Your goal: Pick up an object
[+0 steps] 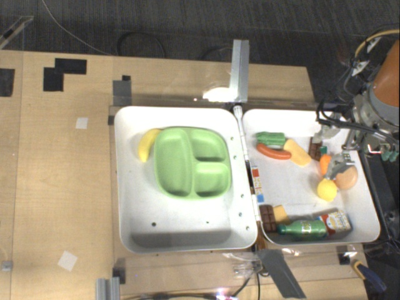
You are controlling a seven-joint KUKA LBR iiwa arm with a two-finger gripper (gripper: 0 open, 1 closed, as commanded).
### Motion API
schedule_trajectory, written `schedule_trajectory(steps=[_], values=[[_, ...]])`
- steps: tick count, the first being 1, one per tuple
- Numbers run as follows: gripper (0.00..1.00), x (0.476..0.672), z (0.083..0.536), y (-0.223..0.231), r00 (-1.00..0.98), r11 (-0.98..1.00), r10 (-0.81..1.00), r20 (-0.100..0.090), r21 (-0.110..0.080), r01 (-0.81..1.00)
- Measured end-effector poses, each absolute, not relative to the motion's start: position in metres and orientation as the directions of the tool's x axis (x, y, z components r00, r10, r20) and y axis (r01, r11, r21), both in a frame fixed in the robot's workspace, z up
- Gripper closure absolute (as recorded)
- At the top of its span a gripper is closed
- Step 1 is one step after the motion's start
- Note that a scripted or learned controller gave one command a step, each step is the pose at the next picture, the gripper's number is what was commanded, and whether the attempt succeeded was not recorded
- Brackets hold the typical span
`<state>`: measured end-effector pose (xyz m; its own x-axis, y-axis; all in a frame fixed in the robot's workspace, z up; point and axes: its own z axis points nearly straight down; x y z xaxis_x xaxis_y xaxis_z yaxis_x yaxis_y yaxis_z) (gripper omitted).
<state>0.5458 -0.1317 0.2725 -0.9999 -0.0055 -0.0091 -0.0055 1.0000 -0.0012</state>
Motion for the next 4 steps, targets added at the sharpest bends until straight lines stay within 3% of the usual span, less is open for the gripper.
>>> schedule_trajectory(steps=[1, 2, 3, 4], values=[[0.0, 0.587, 0.141, -0.156, -1.0, 1.0, 0.031, 0.003, 0.002, 0.031], [0.0, 0.58, 0.092, -0.187, -0.999, 0.999, 0.036, -0.019, -0.003, 0.036], [0.0, 0.552, 0.091, -0.112, -0.998, 0.998, 0.057, -0.017, 0.001, 0.057], [0.0, 0.543, 0.091, -0.086, -0.98, 0.981, 0.196, -0.019, 0.0, 0.196]])
